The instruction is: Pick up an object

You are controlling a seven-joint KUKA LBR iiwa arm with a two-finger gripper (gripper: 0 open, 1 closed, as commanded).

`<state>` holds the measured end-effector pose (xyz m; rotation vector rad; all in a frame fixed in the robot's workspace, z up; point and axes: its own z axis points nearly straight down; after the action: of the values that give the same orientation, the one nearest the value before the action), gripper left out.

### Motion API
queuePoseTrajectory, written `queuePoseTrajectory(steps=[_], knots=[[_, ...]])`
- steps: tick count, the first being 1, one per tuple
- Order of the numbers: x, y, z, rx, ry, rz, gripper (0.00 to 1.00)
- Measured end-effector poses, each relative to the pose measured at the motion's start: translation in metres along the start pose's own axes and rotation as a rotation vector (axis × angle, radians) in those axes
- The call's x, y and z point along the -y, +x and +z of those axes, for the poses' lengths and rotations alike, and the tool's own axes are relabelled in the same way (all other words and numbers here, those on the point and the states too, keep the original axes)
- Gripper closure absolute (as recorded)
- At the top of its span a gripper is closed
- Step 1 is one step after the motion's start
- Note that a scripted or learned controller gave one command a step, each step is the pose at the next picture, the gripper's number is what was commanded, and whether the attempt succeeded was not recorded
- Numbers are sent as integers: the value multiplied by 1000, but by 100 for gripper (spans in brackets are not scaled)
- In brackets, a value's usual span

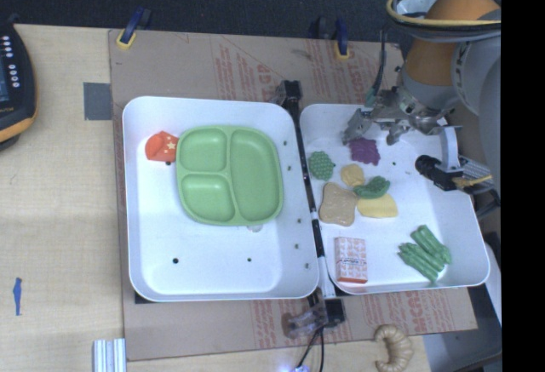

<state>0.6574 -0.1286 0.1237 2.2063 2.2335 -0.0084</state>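
1. Gripper (375, 128) sits low over the 12 o'clock end of the right shallow white bin (464, 230). Its metal fingers (353, 130) are spread apart, one on each side of the purple grape-bunch toy (365, 150); nothing is clamped between them. Cannot tell whether they touch the grapes.
2. Grey arm with orange band (434, 60) enters from 2 o'clock.
3. Right bin contents, outward from the grapes: small yellow lump (352, 174) just at 7 o'clock of the grapes; round green knobbly toy (321, 164) at 9 o'clock, near the bin's left wall; dark green leafy piece (373, 186) touching a yellow wedge (378, 208); tan bread-shaped slab (337, 204) beside them; red-and-white small carton (350, 260) at 6 o'clock; green bean bundle (425, 252) at 4 o'clock.
4. Left shallow white bin (153, 268) holds a light green three-compartment plastic plate (230, 174), its compartments bare, and a red-orange toy (160, 146) touching the plate's 10 o'clock edge.
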Motion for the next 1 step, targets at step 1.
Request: queuePoseTrajectory(steps=[1], knots=[[2,1,34,-4,5,5,0]])
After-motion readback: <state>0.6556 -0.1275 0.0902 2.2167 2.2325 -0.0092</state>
